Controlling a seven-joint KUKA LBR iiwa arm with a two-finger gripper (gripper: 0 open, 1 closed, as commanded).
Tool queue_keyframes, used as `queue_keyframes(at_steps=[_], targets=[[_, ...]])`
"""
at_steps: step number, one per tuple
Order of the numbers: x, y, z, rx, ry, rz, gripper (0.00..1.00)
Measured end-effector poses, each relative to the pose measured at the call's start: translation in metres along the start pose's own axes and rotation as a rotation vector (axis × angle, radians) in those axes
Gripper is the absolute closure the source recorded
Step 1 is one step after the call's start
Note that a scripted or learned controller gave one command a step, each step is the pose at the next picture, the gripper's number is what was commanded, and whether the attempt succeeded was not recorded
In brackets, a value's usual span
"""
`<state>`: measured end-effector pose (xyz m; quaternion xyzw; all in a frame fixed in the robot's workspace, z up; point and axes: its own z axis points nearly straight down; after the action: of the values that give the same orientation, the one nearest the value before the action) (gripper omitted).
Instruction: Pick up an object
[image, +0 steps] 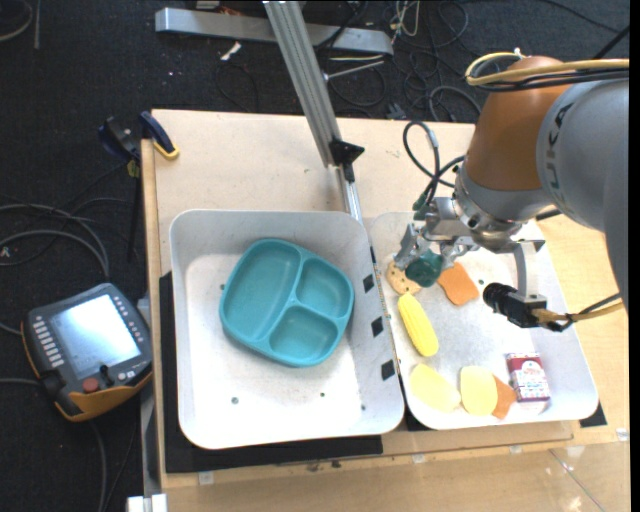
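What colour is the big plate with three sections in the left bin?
The divided plate is teal, a blue-green. It shows plainly in the camera view.

The hand (420, 262) hangs over the right bin (570, 385), touching a teal object (424, 268).
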<state>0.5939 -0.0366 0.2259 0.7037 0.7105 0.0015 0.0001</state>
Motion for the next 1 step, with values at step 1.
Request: queue_keyframes(at_steps=[1], targets=[[0.0502, -0.0003, -0.0096, 0.001, 0.000, 0.002, 1.00]])
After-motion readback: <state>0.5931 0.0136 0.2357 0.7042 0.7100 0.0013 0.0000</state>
